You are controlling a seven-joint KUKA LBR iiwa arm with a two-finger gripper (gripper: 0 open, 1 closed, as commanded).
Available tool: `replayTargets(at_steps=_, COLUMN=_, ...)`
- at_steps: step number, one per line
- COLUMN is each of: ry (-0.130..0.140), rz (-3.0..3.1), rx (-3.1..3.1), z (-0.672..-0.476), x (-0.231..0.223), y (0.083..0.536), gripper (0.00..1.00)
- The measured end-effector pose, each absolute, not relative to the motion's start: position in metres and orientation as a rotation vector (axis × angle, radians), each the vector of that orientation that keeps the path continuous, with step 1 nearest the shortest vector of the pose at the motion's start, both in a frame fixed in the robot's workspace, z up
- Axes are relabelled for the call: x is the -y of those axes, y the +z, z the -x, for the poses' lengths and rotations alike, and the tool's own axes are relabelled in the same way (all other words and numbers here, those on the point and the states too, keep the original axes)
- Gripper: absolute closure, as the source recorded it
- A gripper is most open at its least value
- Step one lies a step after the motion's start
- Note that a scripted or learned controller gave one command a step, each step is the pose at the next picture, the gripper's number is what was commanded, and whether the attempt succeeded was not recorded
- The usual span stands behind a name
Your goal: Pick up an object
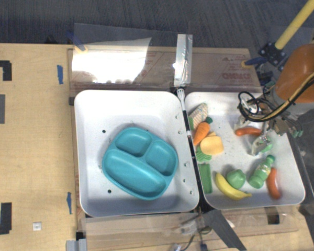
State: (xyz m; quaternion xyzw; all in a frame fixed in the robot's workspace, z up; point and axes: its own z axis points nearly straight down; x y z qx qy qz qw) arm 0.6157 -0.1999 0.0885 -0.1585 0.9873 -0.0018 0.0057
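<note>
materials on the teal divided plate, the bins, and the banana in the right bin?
Teal divided plate: looks like moulded plastic, matte to satin, uniform colour with soft rounded ridges.
Left bin and right bin: likely thin formed plastic, possibly painted metal; smooth white, rounded corners, faint sheen.
Banana: probably toy plastic, judging by its flat even yellow and slight gloss.
</note>
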Motion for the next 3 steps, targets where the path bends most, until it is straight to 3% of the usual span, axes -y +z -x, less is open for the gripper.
replayTargets(at_steps=1, ry=-0.006, rz=0.664, rx=-3.060, z=-0.578, x=0.183, y=0.089, gripper=0.00)
replayTargets(at_steps=2, ry=-0.005, rz=0.621, rx=-3.069, z=-0.611, x=0.218, y=0.088, gripper=0.00)
replayTargets(at_steps=3, ry=-0.003, rz=0.641, rx=-3.065, z=-0.602, x=0.185, y=0.089, gripper=0.00)
